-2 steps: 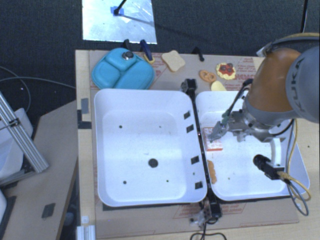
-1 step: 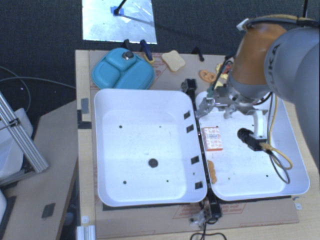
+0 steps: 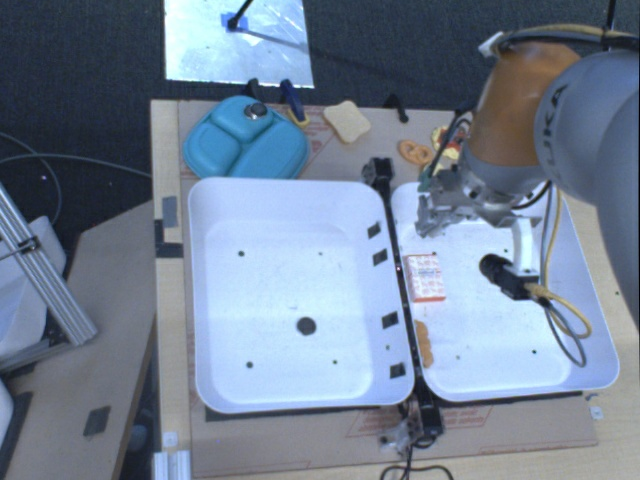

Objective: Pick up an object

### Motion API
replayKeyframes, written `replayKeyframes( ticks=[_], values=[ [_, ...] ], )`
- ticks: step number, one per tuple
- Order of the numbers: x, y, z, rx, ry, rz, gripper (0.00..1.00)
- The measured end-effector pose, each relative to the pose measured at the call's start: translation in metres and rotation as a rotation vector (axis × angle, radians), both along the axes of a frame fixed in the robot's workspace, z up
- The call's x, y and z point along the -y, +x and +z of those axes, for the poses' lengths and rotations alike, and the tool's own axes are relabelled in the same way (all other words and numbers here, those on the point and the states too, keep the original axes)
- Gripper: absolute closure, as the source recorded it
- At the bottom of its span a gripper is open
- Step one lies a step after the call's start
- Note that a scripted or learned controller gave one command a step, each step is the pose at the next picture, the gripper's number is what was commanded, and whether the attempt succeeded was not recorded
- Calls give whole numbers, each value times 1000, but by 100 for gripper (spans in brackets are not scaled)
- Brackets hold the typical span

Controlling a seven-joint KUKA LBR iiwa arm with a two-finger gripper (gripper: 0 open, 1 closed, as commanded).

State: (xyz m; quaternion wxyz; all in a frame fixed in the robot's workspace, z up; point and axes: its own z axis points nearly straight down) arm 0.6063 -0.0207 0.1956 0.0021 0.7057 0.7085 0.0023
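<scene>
In the right bin (image 3: 560, 368), a small red-and-white packet (image 3: 425, 276) lies flat near the left wall. A small brown piece (image 3: 423, 343) lies below it by the divider. A dark round disc (image 3: 306, 325) rests on the floor of the left bin (image 3: 230, 228). My gripper (image 3: 430, 218) hangs over the upper left part of the right bin, a little above and beyond the packet and apart from it. The grey arm with its orange band (image 3: 525, 88) covers the bin's far right corner. A black connector with a looping cable (image 3: 503, 273) hangs from the arm to the right of the packet.
Behind the bins on the bench lie a blue compartment tray (image 3: 245, 143), a tan bread-like slice (image 3: 347, 120), a blue-handled tool (image 3: 293, 101) and an orange pretzel-shaped piece (image 3: 413, 151). A shiny sheet (image 3: 238, 28) lies further back. An aluminium frame (image 3: 40, 278) stands at the left.
</scene>
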Motion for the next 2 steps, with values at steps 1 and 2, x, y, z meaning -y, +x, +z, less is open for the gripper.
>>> replayKeyframes(
  ticks=[1,2],
  values=[
    [0,0,0,-1,0,0,0],
    [-36,66,63,8,1,4,0]
  ],
)
